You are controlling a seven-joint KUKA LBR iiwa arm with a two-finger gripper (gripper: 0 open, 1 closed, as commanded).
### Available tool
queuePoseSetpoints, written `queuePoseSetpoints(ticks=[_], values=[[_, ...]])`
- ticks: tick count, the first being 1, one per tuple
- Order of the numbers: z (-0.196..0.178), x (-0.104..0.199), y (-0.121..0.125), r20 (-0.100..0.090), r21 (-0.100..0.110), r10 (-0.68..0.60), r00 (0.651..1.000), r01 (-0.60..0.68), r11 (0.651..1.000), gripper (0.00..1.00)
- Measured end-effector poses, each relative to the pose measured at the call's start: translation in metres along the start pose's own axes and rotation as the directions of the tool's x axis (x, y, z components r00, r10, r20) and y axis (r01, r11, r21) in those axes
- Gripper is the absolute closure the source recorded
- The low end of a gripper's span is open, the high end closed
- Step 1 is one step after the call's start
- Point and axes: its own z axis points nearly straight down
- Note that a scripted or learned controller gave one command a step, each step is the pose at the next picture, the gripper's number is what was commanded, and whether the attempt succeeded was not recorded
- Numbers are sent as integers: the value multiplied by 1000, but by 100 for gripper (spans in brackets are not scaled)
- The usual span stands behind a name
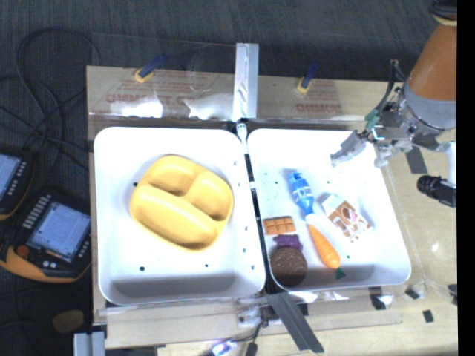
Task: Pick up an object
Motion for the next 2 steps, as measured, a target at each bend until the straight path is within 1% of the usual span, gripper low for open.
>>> queuePoseSetpoints(ticks=[1,2], values=[[90,37,-22,0,1,-13,1000,13,1000,0],[138,47,24,1,0,-166,986,166,986,0]])
